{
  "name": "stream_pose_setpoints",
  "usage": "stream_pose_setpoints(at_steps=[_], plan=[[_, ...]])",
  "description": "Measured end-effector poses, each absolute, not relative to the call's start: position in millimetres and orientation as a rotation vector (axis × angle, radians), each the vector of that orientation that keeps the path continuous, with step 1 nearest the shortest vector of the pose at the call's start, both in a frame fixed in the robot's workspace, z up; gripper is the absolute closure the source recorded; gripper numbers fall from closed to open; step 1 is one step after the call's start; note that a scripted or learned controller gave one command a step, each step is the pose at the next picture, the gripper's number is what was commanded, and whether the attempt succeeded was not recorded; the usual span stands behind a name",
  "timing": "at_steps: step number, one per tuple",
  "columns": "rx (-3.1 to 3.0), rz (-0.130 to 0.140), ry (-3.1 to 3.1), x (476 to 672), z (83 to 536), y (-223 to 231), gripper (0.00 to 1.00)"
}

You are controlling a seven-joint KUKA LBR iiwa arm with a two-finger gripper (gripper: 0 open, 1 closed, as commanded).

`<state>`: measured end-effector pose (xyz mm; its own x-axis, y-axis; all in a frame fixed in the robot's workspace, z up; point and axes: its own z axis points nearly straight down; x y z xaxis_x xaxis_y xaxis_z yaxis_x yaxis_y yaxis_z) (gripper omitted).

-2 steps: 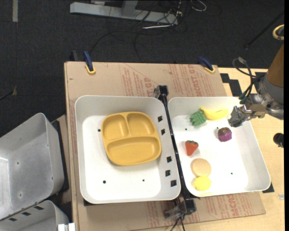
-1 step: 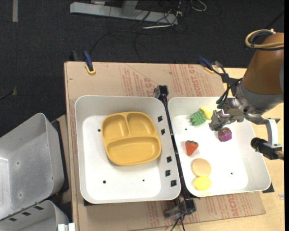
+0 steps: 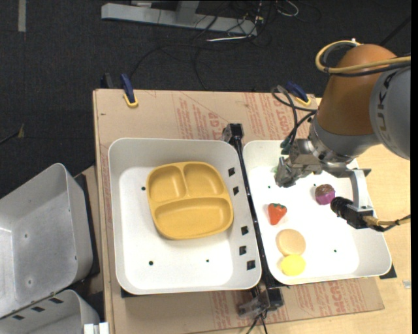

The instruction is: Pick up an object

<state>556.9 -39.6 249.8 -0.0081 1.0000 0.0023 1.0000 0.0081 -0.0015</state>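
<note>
Grey gripper (image 3: 285,175) of mine hangs at the right bin's (image 3: 375,258) far-left; I cannot tell its state. Strawberry (image 3: 277,212) lies just nearer; descending here could miss it.

**A robotics lab bench, not a kitchen**

You are looking at a test rig in a lab. Take the cardboard-covered bench (image 3: 196,114) as your landmark: two shallow white bins (image 3: 127,261) sit side by side on it, clipped down at its far edge with clamps (image 3: 129,91). Beyond that far edge, loose black cables (image 3: 170,49) trail over dark carpet towards a grey equipment bar (image 3: 163,13). From the bench's right side a grey-and-orange industrial arm (image 3: 359,91) reaches in, wires running along it. The yellow divided plate (image 3: 189,199) and toy food (image 3: 277,212) in the bins are plastic props.
</note>
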Motion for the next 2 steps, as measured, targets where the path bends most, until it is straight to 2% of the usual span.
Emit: stream_pose_setpoints(at_steps=[1, 2], plan=[[-2.210, 0.001, -2.227, 544.7, 238, 12, 1.00], [-2.211, 0.002, -2.227, 545.3, 225, 62, 1.00]])
